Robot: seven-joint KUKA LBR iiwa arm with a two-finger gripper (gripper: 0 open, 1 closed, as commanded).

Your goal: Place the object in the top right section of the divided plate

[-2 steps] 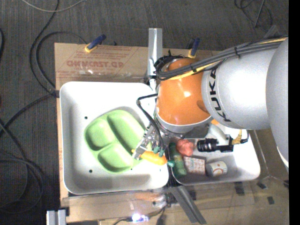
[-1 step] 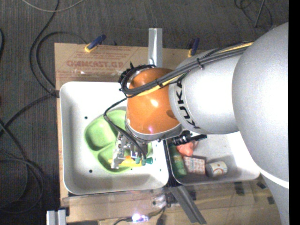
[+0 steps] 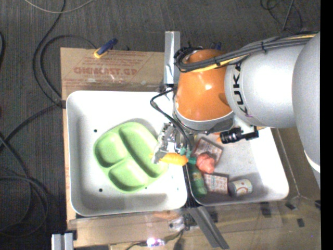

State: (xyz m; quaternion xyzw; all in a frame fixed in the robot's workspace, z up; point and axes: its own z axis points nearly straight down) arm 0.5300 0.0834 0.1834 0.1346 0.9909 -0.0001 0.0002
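Observation:
A green divided plate [image 3: 126, 155] lies tilted in the left white bin [image 3: 83, 119], with three sections. My gripper [image 3: 167, 149] hangs under the orange band at the plate's right edge, over the divide between the two bins. A small orange object [image 3: 174, 159], carrot-like, sits at the fingertips just past the plate's right rim. Whether the fingers clasp it cannot be made out from this angle.
The right bin [image 3: 270, 186] holds a pink-red toy [image 3: 206, 162], a green bottle-like item [image 3: 198, 182], a flat printed packet [image 3: 215, 182] and a small can [image 3: 240, 187]. The big grey arm [image 3: 270, 82] covers much of that bin. A cardboard sheet [image 3: 112, 72] lies behind the left bin.

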